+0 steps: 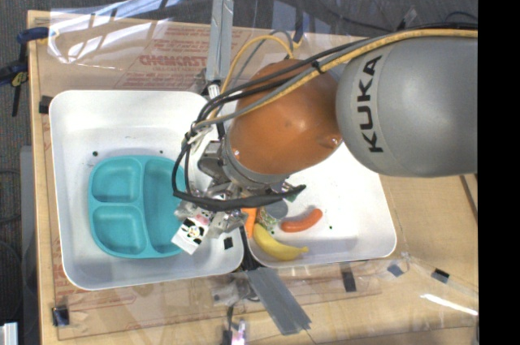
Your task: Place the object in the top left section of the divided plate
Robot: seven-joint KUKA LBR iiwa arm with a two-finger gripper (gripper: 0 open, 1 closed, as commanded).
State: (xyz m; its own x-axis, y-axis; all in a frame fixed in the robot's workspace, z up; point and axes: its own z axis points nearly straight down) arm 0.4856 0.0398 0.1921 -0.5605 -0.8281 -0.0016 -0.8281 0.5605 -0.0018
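Two shallow white bins sit side by side on the bench, the left bin and the right bin, seen from the single overhead camera. One teal divided plate lies flat in the left bin; it has three sections, two smaller ones on its left side, stacked one above the other, and one long section on its right. All three sections look bare. The right bin holds three pieces of toy food bunched near its lower left corner: one yellow banana along the bottom edge, one orange-red sausage just above it, and one small orange piece, perhaps a carrot, beside the banana's left end and partly hidden. One grey arm with its orange band reaches in from the right and covers the join between the bins. The gripper hangs over the lower right edge of the plate, at the inner wall of the left bin; whether it grips anything cannot be told under the cables and the black-and-white tags.
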